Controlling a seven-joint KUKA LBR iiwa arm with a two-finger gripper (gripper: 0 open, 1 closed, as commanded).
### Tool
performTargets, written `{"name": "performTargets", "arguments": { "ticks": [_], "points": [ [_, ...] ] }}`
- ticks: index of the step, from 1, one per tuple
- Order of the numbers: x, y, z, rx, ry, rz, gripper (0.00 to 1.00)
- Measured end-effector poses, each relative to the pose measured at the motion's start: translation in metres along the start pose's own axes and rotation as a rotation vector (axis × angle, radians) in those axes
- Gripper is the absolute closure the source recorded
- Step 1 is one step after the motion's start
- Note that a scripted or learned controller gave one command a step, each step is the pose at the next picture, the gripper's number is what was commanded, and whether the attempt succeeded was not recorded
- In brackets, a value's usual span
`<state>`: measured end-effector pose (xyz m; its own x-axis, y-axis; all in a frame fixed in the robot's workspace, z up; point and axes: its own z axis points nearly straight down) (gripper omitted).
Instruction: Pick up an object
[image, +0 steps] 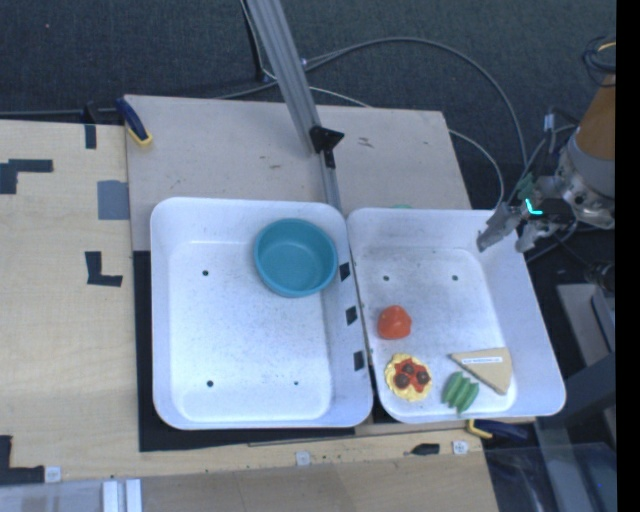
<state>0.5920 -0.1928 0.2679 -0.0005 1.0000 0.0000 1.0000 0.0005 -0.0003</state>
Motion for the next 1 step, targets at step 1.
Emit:
{"name": "performTargets", "arguments": {
  "ticks": [1],
  "points": [
    [0.0000,0.0000,0.0000,0.000,0.000,0.000,0.00]
  ]
}}
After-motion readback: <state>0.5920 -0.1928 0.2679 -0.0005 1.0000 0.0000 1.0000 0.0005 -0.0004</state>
